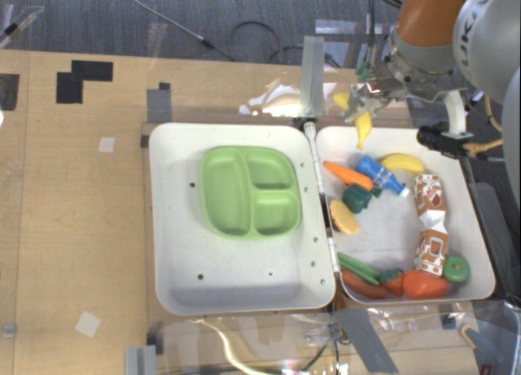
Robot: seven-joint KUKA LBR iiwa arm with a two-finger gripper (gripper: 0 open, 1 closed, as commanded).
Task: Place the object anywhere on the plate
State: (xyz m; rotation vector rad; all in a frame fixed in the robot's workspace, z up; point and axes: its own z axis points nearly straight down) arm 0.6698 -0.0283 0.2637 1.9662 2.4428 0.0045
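A green three-compartment plate (248,190) lies in the left bin (179,276). My gripper (361,105) hangs over the far edge of the right bin (480,243), well to the right of the plate. A small yellow toy (363,128) dangles from between its fingers, lifted above the bin floor. The jaws stand shut on the toy's upper end, and the wrist hides part of it.
The right bin holds several toys: a carrot (345,174), a blue bottle (381,175), a banana (403,162), a dark green piece (356,198), two printed packets (430,219), a tomato (423,285) and a green apple (456,268). A grey post (313,76) stands behind the bins.
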